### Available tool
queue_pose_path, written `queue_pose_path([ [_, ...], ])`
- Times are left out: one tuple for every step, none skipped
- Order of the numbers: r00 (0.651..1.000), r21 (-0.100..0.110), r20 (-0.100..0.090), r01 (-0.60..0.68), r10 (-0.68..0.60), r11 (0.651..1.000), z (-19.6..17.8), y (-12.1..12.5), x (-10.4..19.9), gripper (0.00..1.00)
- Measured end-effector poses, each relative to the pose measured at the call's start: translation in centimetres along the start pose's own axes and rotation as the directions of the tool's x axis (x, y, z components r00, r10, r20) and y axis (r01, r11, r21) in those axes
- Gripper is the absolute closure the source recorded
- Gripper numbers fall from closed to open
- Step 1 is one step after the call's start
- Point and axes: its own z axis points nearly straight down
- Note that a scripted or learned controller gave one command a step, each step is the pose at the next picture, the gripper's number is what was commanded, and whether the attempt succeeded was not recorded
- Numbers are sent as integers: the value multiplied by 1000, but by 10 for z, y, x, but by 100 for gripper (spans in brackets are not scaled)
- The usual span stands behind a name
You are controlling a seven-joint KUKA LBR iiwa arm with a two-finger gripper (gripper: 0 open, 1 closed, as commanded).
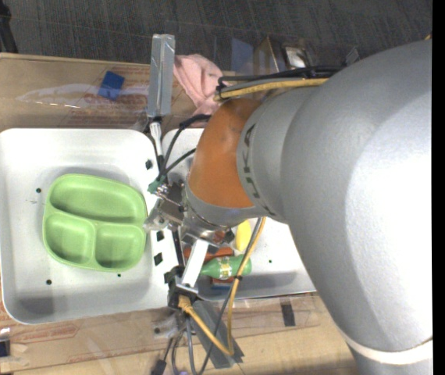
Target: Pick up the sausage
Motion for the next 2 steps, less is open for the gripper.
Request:
queue_pose_path([
  [986,-7,-3,165,-165,986,-168,39,-65,0],
  [956,-4,-2,-293,293,956,-181,33,-57,0],
])
